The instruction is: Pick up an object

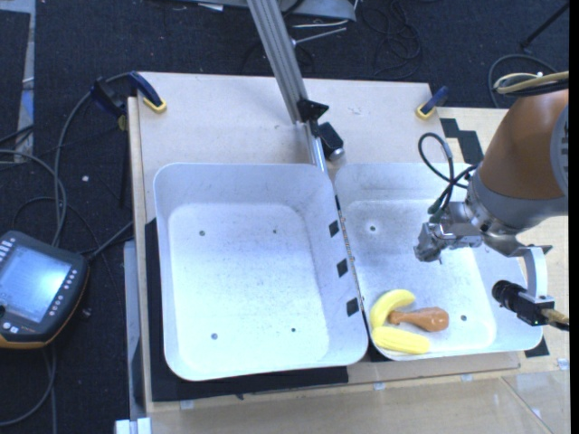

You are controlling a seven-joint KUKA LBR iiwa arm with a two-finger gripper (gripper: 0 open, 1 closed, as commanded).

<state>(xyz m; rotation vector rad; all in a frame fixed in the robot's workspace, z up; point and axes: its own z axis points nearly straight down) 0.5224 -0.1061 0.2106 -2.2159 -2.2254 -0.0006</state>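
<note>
With the yellow banana (394,319) and brown drumstick toy (423,318) touching at the near edge of the right bin (389,197), best to lower the hand (430,247), grip state impossible to tell, straight over one piece, clear of the bin wall.

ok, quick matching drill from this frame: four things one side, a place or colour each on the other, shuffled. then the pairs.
Things:
1. banana
2. drumstick toy
3. pincer
4. pendant

Places or colours:
A. on the floor, left of the bench
B. brown, lying across the yellow item
C. over the right bin, above the two items in the image
D. yellow, front left corner of the right bin

Pairs: 1-D, 2-B, 3-C, 4-A
</note>
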